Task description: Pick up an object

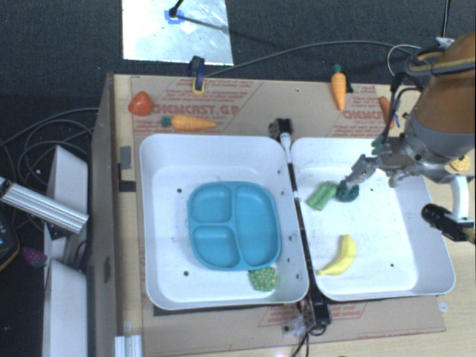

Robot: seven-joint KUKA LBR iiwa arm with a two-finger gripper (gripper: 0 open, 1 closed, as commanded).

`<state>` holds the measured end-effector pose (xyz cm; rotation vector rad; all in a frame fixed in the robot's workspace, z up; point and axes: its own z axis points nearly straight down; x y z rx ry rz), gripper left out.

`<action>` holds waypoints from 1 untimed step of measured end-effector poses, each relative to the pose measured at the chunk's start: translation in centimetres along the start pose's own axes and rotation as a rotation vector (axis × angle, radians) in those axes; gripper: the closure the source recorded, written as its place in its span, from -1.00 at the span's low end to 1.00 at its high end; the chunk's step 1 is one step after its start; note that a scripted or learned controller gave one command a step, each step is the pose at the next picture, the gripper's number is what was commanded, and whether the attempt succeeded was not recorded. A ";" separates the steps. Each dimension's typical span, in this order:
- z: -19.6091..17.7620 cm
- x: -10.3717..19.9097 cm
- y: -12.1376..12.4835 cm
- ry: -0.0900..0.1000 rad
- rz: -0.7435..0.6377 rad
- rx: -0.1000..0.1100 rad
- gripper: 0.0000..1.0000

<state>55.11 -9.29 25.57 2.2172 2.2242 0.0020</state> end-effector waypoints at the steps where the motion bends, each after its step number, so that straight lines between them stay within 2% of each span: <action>1: 12.5 -1.7 -6.6 0.000 0.003 0.005 -1.00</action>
